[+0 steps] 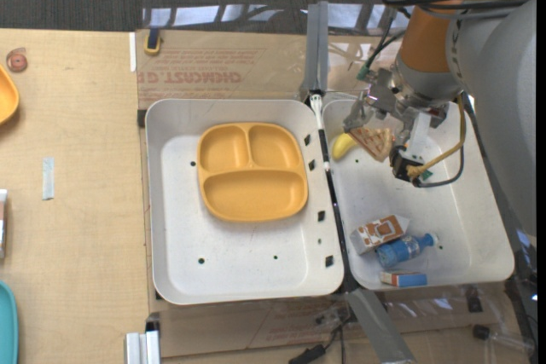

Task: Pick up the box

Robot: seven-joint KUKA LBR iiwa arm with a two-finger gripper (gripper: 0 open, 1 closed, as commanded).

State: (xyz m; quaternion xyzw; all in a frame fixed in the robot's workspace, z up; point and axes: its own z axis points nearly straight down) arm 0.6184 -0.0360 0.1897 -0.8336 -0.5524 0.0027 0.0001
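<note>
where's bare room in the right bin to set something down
Free: the bin floor between the gripper and the box. Crowded: the near left corner, with the box, bottle and small carton, and by the banana.

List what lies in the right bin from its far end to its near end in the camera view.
Banana → brown-and-white box → blue bottle → small orange-and-blue box.
</note>
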